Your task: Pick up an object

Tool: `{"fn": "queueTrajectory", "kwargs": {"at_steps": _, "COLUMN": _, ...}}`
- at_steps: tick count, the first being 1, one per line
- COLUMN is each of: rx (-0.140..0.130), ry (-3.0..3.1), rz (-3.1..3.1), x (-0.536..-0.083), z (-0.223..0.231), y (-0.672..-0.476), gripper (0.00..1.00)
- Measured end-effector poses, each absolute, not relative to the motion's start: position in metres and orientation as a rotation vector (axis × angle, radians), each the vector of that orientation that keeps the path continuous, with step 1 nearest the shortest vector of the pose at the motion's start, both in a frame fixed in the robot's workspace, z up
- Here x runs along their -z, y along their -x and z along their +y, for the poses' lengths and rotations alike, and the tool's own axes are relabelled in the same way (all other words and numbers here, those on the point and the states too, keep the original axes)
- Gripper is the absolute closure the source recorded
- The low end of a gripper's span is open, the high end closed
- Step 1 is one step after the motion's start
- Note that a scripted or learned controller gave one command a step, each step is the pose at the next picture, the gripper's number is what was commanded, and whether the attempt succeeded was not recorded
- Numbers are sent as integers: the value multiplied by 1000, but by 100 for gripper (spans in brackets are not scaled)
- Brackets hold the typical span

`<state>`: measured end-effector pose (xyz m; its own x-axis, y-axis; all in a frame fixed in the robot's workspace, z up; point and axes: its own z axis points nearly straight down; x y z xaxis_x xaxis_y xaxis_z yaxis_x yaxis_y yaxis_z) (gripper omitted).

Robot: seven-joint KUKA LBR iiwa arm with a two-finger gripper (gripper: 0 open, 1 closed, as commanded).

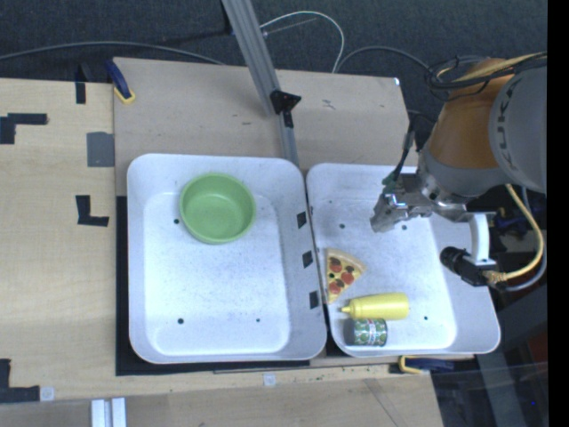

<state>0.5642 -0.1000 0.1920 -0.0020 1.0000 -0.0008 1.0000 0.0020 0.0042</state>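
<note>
One bowl (217, 207), one bottle (376, 307), one can (366, 332)

White, finely black-speckled — left bin (151, 327) and right bin (462, 327). Plain light green bowl (218, 207). Yellow squeeze bottle (378, 307). Green can (366, 332) with pale markings. Tan pizza slice (340, 274) — dotted red and dark. Grey arm (524, 123) with orange band (467, 123). Pale wood bench (53, 265).

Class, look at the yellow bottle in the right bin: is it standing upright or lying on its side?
Lying on its side: the yellow bottle stretches lengthwise across the right bin floor, cap toward the left.
</note>
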Motion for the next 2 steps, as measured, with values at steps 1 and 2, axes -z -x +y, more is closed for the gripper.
{"fn": "queueTrajectory", "kwargs": {"at_steps": 1, "rx": -4, "ry": -2218, "rz": 2219, "x": -246, "z": -110, "y": -563, "gripper": 100}}
{"fn": "queueTrajectory", "kwargs": {"at_steps": 2, "rx": -4, "ry": -2216, "rz": 2220, "x": -299, "z": -110, "y": -564, "gripper": 100}}
